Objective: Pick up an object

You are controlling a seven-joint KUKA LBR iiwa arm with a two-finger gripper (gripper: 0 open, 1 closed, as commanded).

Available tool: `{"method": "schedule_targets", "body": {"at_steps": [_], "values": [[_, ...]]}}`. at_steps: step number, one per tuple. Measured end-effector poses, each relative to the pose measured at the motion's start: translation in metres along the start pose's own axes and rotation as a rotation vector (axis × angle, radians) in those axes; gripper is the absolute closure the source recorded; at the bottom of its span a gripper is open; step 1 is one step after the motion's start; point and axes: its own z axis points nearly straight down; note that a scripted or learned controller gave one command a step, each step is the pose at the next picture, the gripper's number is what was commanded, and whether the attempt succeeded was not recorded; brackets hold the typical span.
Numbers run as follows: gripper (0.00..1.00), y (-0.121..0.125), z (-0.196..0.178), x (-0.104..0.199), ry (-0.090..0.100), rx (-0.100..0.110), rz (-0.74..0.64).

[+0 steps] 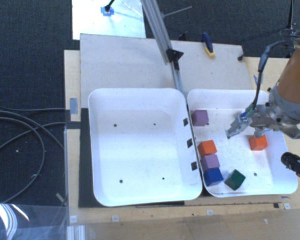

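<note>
The right bin (pixel 225 95) holds several cubes. A purple cube (pixel 200 117) sits near its left wall. Below that cube, an orange cube (pixel 207 147), a pale purple cube (pixel 210 161) and a blue cube (pixel 213 176) run down the left wall. A dark green cube (pixel 235 179) lies tilted near the front. Another orange cube (pixel 258 142) rests toward the right. My gripper (pixel 245 132) hangs over the bin's middle, open, with nothing between its fingers. Its right finger (pixel 258 132) is just above the right orange cube.
The left bin (pixel 140 144) stands beside the right one, and the two share a wall with black clips. A grey pole (pixel 160 29) slants in from the top. A blue-and-yellow tool (pixel 208 44) lies on the board behind the bins. Cables lie on the floor at left.
</note>
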Motion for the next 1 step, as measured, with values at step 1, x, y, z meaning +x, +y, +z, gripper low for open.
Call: {"method": "schedule_targets", "body": {"at_steps": [1], "values": [[0.00,0.0282,-0.0180,-0.0974,-0.006,-0.003,0.007]]}}
